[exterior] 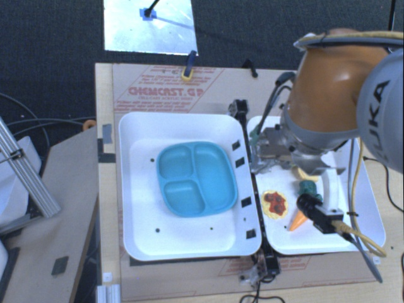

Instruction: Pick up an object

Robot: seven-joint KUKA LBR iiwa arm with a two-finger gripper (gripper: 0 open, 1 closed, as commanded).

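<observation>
The gripper (266, 155) hangs over the left edge of the right bin (372, 223), close against the wall it shares with the left bin (142, 232). The arm's bulky wrist covers the gripper from above. Whether the jaws are open or closed, or have hold of anything, cannot be told.

The things available for picking lie on the right bin's floor, just below and to the right of the gripper. Nearest to it is a flat yellow round with a red patch (274, 204). An orange cone (297, 220) lies just beside the round. A small teal piece (308, 187) sits a little further back, with a white strip (329, 191) at its right.

Above them rises the arm (334, 87), its broad orange band uppermost. The grey shell at the right edge carries black letters that read "UKA" as far as they show.

In the left bin a blue divided plate (197, 178) with three compartments lies flat near the middle. Black clips (240, 163) sit in a row along the shared wall.

Both bins rest on a brown-papered sheet (158, 87) printed in red with "CHEMCAST GP". A smaller line under the name is too fine to read. A yellow-and-blue clamp (188, 68) sits at the sheet's back edge. Behind it a shiny silver panel (158, 27) lies on dark carpet.
</observation>
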